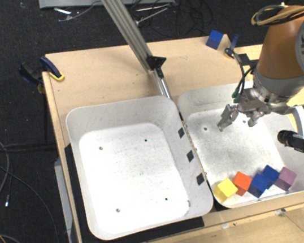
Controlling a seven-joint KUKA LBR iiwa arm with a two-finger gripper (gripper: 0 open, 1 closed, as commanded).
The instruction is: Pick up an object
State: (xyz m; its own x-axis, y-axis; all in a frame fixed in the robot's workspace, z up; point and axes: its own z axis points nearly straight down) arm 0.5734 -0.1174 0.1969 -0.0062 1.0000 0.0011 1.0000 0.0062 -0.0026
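While the arm hangs over the right bin, its tool sits up near the bin's far half, and the fingers look spread apart with nothing between them, at least as far as I can make out from this angle. So nothing's been grabbed yet.

All the candidates are bunched along the near edge of that same bin: a yellow block, an orange block, a blue block and a purple block, pretty much touching each other in a row. They're well apart from where the tool is hovering. The left bin has nothing worth going for.

My guess is these are light, stiff little cubes, probably foam or painted wood, so no worry about crushing anything. Flat faces should give decent grip, not really slippery. The annoying part is how tightly they're packed and how close they sit to the bin wall, so there's barely room to drop a finger between neighbours.

If it were me, I'd go for the yellow one at the end of the row, since its left side is free, and pinch it across the two faces that aren't pressed against the orange block.
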